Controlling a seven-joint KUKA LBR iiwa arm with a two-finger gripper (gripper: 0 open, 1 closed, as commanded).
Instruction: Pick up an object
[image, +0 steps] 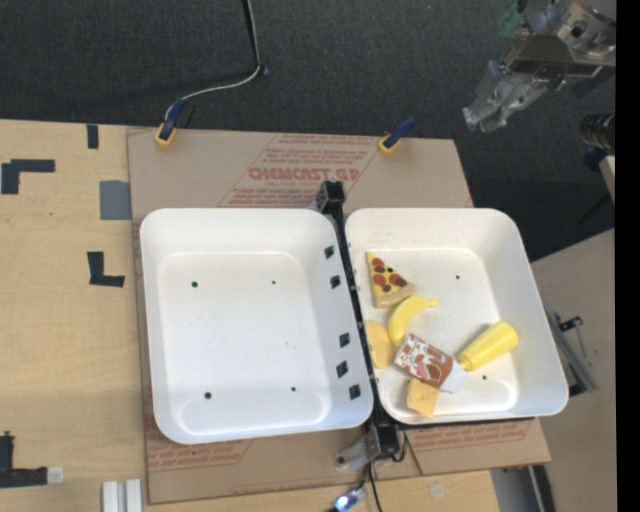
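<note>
Left bin (240, 330) bare white on the bench (60, 300). Right bin (500, 250) heaped toward its left and near side: pizza slice (386, 279), banana (408, 316), printed box (424, 360), cheese wedge (423, 398), yellow cylinder (488, 345). Nothing lifted yet, so the whole pick still to do. Hand (492, 110) up at top right, well apart from the objects, beyond the bin's far corner; fingers too blurred to call.

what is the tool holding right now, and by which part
Nothing can be seen held: the tool is blurred, up above the right bin, apart from the toy food such as the banana.
</note>
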